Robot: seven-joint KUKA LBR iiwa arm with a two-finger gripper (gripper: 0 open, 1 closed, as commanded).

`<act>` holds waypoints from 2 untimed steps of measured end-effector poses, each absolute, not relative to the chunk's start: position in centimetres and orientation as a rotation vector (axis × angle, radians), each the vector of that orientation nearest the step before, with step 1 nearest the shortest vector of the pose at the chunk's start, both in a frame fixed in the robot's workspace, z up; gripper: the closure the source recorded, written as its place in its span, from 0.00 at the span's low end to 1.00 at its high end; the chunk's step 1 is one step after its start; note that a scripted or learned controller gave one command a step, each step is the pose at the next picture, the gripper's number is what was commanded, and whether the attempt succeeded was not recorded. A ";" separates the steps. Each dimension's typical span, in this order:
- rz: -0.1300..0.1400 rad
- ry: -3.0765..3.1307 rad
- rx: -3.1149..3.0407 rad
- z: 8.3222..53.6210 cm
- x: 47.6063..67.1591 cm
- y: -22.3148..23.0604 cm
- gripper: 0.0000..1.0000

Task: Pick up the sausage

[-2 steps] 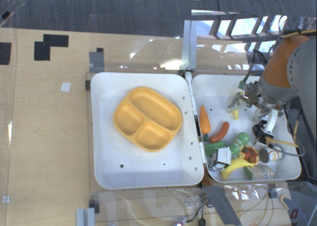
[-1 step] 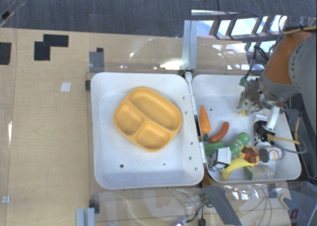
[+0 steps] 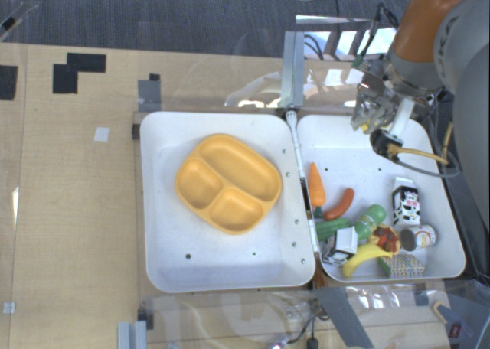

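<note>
No writing can be read on any thing. The sausage [image 3: 339,203] is reddish-orange, short, lying tilted beside the carrot [image 3: 316,185]. I cannot tell the gripper [image 3: 370,119] state.

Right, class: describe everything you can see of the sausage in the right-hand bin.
The sausage is a short, smooth, orange-red cylinder with rounded ends, looking like glossy plastic toy food. It lies flat and slanted on the floor of the right bin, upper end pointing up-right, lower end toward the green pieces. An orange carrot lies just left of it, close to its lower end; whether they touch is unclear. The claw hangs well above it, apart.
</note>
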State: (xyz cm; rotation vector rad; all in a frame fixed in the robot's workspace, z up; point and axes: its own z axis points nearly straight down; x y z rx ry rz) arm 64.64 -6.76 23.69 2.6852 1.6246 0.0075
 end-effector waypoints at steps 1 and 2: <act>0.003 1.861 2.529 20.9 66.5 -2.8 1.00; 0.004 1.861 2.529 20.9 66.5 -2.8 0.00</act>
